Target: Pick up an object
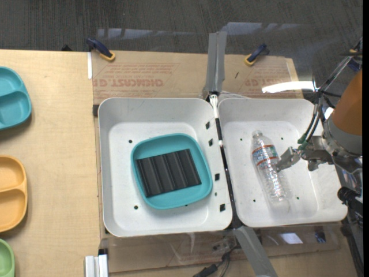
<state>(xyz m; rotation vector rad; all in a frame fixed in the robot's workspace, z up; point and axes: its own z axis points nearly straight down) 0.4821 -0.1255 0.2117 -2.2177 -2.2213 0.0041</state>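
Pale wood table (52, 74) carries two shallow white bins side by side on a sheet of cardboard (138, 77), with coloured divided plates at the far left edge. Working left to right, note first the left bin (112, 154), which holds a teal tray (170, 171) with a dark ribbed insert. Next, the right bin (242, 209) holds the task's thing: a clear plastic bottle (268, 166) lying on its side near the bin's middle, cap toward the far wall.

Align the pincer (286, 158) across the bottle's body, not along it, and seat it near the labelled middle so the round, slippery wall does not roll out on closing. Lower fully before closing.

You cannot tell from this view whether the pincer is apart or together; its tip sits just beside the bottle's right flank. The arm reaches in from the right, low over the bin, wrist angled leftward toward the bottle.
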